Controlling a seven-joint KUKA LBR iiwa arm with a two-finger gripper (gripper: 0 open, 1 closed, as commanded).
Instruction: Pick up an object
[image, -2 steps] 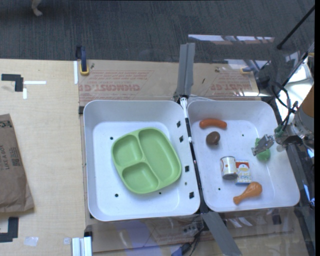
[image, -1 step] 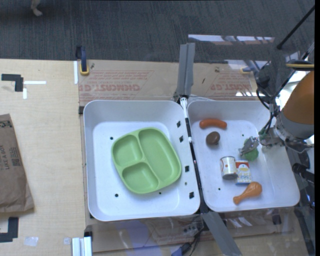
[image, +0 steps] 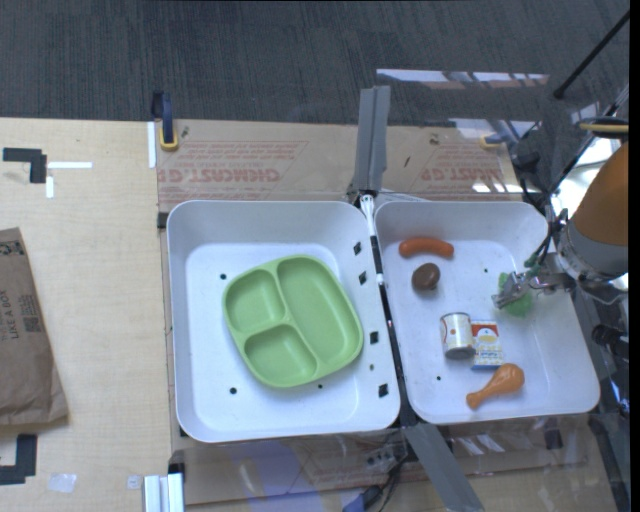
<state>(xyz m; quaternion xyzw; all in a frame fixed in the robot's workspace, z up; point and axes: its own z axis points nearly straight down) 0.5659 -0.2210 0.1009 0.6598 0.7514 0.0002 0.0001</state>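
Camera view: reversed red print on cardboard (image: 235, 160) behind bins, illegible.

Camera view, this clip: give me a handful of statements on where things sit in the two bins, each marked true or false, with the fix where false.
1. The green divided plate lies in the left bin. True.
2. The sausage lies on the green divided plate. False: it lies in the right bin, near the far wall.
3. The small can lies beside the small carton. True.
4. The drumstick is nearest the right bin's far wall. False: it lies toward the near edge.
5. The gripper is over the left bin. False: it is over the right bin's right side, by a green object.
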